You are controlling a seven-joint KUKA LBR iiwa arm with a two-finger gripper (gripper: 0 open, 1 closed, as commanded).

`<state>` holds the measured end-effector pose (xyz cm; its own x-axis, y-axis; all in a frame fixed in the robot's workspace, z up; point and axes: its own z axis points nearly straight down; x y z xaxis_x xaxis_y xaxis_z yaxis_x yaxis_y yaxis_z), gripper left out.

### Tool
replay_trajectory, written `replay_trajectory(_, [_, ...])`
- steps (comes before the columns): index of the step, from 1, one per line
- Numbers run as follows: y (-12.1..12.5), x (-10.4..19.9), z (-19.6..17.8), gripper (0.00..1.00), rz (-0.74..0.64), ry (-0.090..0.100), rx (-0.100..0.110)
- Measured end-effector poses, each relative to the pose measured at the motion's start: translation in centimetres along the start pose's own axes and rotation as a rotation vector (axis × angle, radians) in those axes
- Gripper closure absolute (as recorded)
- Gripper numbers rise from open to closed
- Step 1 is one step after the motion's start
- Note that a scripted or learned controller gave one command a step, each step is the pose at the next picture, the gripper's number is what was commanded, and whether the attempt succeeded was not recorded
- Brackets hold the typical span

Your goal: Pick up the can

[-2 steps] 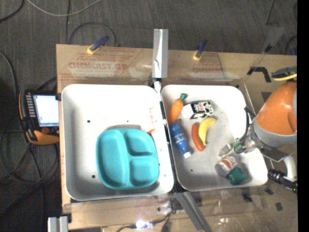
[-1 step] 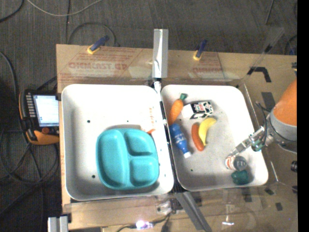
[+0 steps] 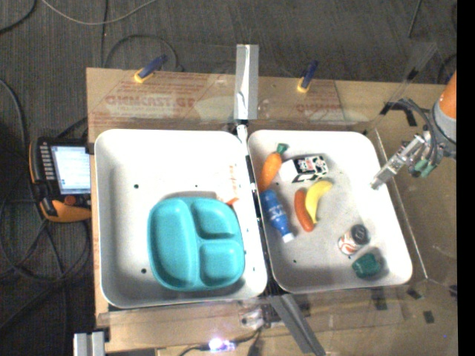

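The can (image 3: 352, 240) is small, red and white with a grey top, and sits near the front right of the right bin (image 3: 338, 136). A dark green object (image 3: 367, 265) touches it on the near side. My gripper (image 3: 381, 179) hangs over the bin's right rim, up and to the right of the can and well apart from it. Nothing is seen in its grasp.
The right bin also holds a carrot (image 3: 271, 167), a blue bottle (image 3: 276, 215), a banana (image 3: 319, 199) beside a red sausage-shaped piece (image 3: 303, 210), and a black-and-white box (image 3: 309, 166). A teal divided plate (image 3: 197, 243) lies in the left bin (image 3: 126, 162).
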<state>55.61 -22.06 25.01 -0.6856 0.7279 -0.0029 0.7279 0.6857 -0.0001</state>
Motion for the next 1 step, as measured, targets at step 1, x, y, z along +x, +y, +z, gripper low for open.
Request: replay_trajectory(1, [3.01,1.17,1.95,1.00,0.333,0.003,0.001])
